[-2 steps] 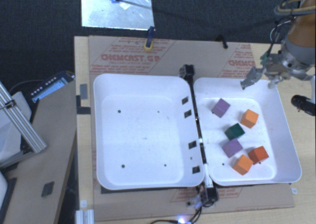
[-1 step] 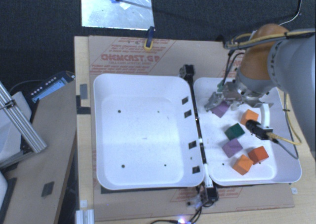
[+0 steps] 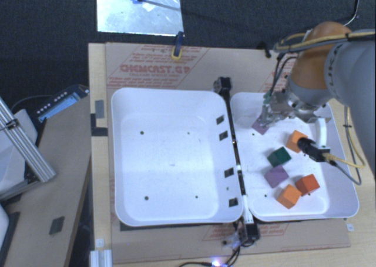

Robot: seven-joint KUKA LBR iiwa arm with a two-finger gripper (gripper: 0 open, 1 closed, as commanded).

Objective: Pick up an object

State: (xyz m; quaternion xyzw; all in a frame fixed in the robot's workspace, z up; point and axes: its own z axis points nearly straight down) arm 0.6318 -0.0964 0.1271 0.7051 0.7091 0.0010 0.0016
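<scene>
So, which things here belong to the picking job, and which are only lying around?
For the job:
gripper
purple block by it
green block
second purple block
three orange blocks
right bin

Lying about:
left bin
foil sheet
yellow clip

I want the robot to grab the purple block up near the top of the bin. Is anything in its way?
Nothing visible blocks it. The gripper sits right over that purple block in the right bin. The other blocks lie lower in the bin, apart from it.
</scene>
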